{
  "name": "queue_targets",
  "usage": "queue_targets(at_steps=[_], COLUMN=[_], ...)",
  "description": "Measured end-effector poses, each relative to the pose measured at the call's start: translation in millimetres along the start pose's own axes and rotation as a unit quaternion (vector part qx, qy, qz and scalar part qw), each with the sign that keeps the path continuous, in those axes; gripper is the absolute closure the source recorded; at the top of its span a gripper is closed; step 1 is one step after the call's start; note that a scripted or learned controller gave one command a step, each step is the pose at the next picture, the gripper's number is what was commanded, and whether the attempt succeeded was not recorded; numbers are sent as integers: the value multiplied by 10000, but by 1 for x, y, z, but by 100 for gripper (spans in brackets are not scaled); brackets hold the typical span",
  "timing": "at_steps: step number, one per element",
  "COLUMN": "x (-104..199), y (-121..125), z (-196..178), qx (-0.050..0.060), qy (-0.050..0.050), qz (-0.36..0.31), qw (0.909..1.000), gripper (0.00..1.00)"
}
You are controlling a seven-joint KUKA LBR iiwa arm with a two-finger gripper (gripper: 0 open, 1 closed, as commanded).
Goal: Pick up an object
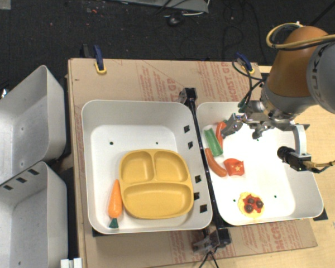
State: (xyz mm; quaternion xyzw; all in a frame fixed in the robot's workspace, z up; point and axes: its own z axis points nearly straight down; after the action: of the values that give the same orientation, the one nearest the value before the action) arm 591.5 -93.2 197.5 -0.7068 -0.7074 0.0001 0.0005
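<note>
In the right bin [301, 200] lie a green stick-shaped toy [213, 141], a long orange-red toy [215, 162] beside it, a red pepper piece [235, 166] and a yellow round piece with red and dark toppings [251, 204]. A small orange piece [220, 130] sits by the green one's far end. My gripper [245, 127] hangs over the far left part of this bin, just right of the green toy. Its fingers [230, 127] are spread open, with bare white bin floor between them. It holds nothing.
The left bin [95, 149] holds a yellow divided plate [156, 183] and a toy carrot [115, 200] along the plate's left side. A black divider [196, 144] runs between the bins. Two spare white bins [22, 149] stand off the bench at the left.
</note>
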Motion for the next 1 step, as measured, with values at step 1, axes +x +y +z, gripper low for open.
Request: queue_targets(at_steps=[1], x=[-4], y=[2], z=[63], qx=[22], qy=[-2], qz=[12], qw=[10000], gripper=[0])
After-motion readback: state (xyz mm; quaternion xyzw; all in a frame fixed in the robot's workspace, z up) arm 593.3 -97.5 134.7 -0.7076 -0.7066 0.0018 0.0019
